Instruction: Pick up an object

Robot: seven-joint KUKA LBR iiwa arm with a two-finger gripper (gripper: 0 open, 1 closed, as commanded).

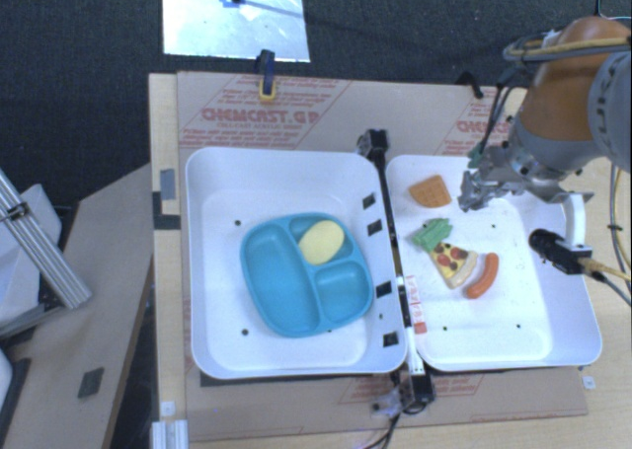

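In the right bin [513,338] lie an orange bread-like piece [431,190], a green leafy toy [432,233], a pizza slice [452,261] and a red-orange sausage [482,277]. My gripper [471,193] hangs over the far part of that bin, just right of the orange piece and above the green toy. Nothing shows between its fingers. In the left bin [212,240] a blue divided tray [296,284] holds a yellow oval piece [321,241] in its far compartment.
A black clamp strip [387,240] runs between the two bins. A yellow-and-black clip [267,77] sits at the bench's far edge. An aluminium rail [39,250] stands at the left, beyond the bench.
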